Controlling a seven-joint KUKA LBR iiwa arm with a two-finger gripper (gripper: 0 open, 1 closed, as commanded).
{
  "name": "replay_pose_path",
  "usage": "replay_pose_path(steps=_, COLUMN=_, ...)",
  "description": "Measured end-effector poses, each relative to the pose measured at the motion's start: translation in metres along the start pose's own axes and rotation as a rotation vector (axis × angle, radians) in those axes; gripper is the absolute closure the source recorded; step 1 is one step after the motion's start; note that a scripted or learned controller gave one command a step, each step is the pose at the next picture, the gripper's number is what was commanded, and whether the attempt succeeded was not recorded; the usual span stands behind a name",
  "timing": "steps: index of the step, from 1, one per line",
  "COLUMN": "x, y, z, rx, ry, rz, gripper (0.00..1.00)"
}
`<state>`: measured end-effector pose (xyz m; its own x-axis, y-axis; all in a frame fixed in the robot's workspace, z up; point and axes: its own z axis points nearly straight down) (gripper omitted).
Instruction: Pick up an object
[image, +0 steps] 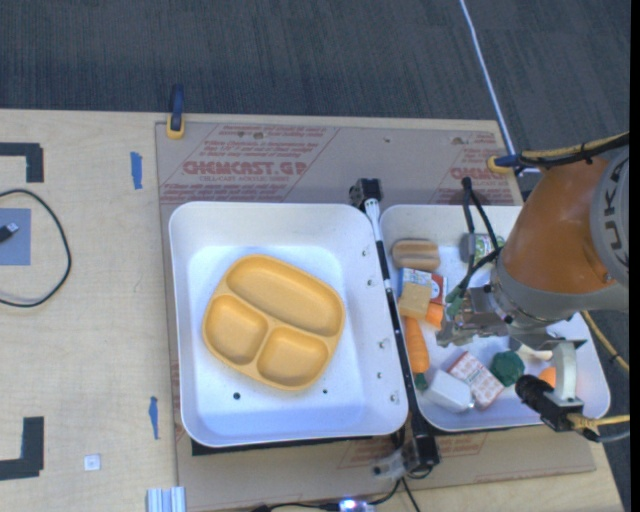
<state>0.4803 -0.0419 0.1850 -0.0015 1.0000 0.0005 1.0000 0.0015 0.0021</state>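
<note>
The end effector (462, 325) hangs over the crowded right bin (597, 400); I cannot tell its opening. Packed toys risk a glancing miss beside the carrot (417, 348).

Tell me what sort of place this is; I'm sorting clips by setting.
Probably a robotics lab bench: an industrial arm reaches over two white bins, one holding a yellow divided plate, the other toy food, with cables around.

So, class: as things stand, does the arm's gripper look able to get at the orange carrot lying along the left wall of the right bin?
Probably yes. The carrot lies uncovered beside the bin wall, and the gripper hovers just right of it. The wall may crowd one side.
</note>
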Motion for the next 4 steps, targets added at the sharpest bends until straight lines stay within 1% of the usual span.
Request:
replay_pose_path(steps=1, x=0.0, y=0.0, z=0.0, rx=0.0, ry=0.0, rz=0.001, gripper=0.0)
replay_pose_path(steps=2, x=-0.057, y=-0.002, z=0.088, rx=0.001, ry=-0.004, rz=0.004, gripper=0.0)
replay_pose_path(steps=3, x=-0.055, y=0.0, z=0.078, rx=-0.003, ry=-0.003, rz=0.003, gripper=1.0)
replay_pose_path(steps=4, x=-0.055, y=0.0, z=0.078, rx=-0.003, ry=-0.003, rz=0.003, gripper=0.0)
